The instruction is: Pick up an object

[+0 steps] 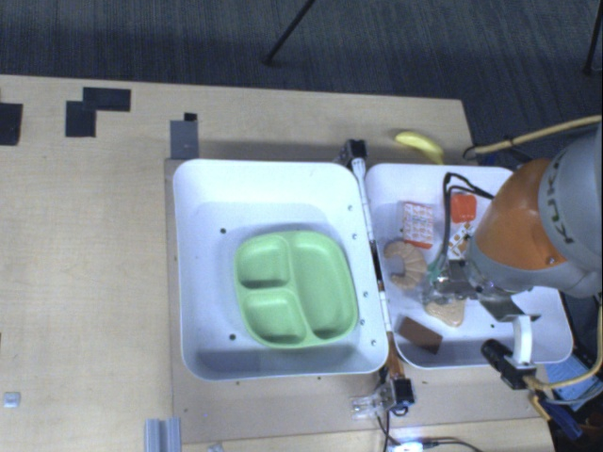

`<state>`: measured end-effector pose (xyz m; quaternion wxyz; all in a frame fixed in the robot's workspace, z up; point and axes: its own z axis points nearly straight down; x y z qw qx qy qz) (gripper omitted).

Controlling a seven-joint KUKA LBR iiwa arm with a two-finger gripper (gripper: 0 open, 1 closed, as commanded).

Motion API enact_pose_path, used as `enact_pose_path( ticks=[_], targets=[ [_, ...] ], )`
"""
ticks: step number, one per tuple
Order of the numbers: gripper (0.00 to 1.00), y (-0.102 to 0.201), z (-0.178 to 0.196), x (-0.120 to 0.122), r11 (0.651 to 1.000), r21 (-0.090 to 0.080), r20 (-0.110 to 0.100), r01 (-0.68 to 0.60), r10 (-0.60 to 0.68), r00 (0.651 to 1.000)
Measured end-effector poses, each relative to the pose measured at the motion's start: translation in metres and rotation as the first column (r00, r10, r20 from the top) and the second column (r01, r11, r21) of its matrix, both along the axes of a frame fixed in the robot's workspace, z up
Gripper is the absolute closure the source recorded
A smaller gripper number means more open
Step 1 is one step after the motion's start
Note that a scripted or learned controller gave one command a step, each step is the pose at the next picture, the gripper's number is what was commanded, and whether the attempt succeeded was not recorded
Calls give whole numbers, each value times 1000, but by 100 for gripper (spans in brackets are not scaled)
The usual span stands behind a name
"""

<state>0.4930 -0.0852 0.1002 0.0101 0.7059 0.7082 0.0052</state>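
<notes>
Pale bench, two white bins (188, 252); my gripper (443, 285) hovers above a flat tan biscuit-like piece (450, 311), probably light and brittle, best pinched across its edges; its state I cannot tell.

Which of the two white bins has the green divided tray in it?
The left bin, the one farther from the arm, holds the green divided tray. The right bin holds several small items, including a brown block, under the arm instead.
</notes>
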Motion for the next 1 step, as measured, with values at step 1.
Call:
enact_pose_path(
  ticks=[1],
  targets=[
    [0,0,-1,-1,1000,0,-2,1,-1,1000]
  ],
)
